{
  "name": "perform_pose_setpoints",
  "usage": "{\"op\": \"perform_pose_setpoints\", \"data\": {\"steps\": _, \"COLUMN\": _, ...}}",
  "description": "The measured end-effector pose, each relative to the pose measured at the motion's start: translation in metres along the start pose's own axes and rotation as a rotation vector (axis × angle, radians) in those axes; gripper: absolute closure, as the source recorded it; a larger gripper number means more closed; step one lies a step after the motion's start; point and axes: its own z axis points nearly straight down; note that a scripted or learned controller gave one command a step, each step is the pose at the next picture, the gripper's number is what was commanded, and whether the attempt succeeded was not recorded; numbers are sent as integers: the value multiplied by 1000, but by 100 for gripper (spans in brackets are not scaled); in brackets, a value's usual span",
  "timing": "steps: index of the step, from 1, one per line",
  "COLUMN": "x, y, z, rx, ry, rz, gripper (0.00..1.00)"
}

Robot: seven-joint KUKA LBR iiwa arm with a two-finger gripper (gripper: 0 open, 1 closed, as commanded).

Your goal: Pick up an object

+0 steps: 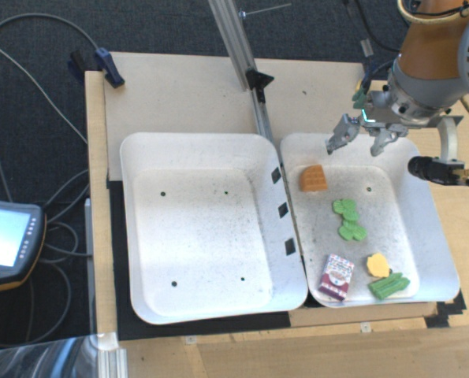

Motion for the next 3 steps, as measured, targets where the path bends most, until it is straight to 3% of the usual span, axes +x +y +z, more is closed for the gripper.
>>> {"op": "perform_pose_setpoints", "data": {"steps": 1, "x": 0, "y": 0, "z": -2, "rx": -4, "ry": -1, "rz": 0, "gripper": 0}}
{"op": "perform_pose_setpoints", "data": {"steps": 3, "x": -6, "y": 6, "z": 115, "rx": 2, "ry": -1, "rz": 2, "gripper": 0}}
